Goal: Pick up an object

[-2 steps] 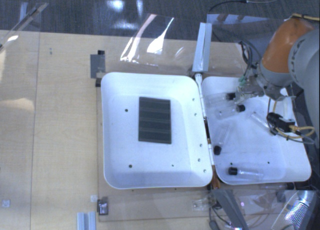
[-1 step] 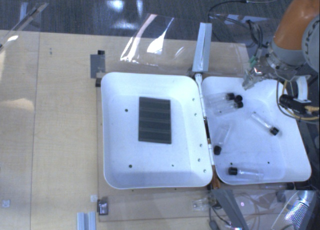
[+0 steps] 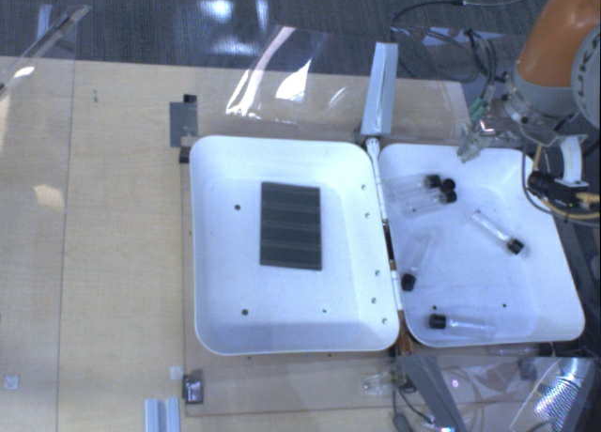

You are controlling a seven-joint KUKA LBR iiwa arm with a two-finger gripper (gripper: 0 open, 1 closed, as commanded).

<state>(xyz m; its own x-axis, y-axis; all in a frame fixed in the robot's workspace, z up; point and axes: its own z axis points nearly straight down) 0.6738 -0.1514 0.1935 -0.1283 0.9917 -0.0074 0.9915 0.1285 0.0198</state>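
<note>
A left white bin (image 3: 216,233) holds a dark ribbed rectangular pad (image 3: 290,225), lying flat at its centre. The right white bin (image 3: 563,299) holds several clear plastic vials with black caps (image 3: 441,188), scattered apart. At far right the arm (image 3: 554,36) sits above that bin's upper corner; its grip cannot be made out.

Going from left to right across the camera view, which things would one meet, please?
Wooden bench → left white bin → dark ribbed block → metal divider post → right white bin holding clear black-capped tubes → arm.
</note>
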